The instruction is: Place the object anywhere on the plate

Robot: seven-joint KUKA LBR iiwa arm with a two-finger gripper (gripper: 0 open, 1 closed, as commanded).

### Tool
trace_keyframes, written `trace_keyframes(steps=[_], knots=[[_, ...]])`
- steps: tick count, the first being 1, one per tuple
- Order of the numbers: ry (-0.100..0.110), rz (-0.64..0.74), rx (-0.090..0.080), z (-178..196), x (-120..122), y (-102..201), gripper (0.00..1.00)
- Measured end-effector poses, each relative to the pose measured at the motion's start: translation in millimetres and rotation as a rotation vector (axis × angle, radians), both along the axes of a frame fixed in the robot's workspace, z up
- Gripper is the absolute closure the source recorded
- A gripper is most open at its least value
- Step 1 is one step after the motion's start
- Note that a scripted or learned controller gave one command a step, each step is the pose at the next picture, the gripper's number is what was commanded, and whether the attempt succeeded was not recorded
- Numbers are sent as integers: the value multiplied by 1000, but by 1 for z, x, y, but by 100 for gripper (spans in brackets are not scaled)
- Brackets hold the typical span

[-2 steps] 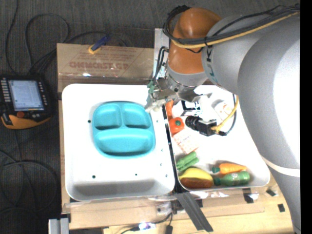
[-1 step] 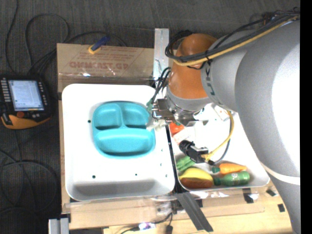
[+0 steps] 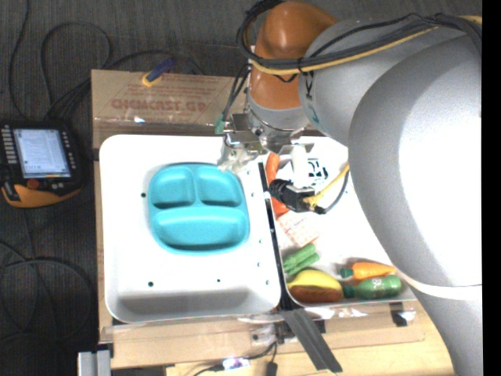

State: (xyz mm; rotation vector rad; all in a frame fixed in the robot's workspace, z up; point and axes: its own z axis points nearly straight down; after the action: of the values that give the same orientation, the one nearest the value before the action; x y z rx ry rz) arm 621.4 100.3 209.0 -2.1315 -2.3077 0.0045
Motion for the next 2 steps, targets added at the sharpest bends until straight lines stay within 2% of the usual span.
trace_keyframes(steps=[1,2], knots=[[5,-312,0,-75,-43,15,100],[1,-192,-1,-36,8,42,100]])
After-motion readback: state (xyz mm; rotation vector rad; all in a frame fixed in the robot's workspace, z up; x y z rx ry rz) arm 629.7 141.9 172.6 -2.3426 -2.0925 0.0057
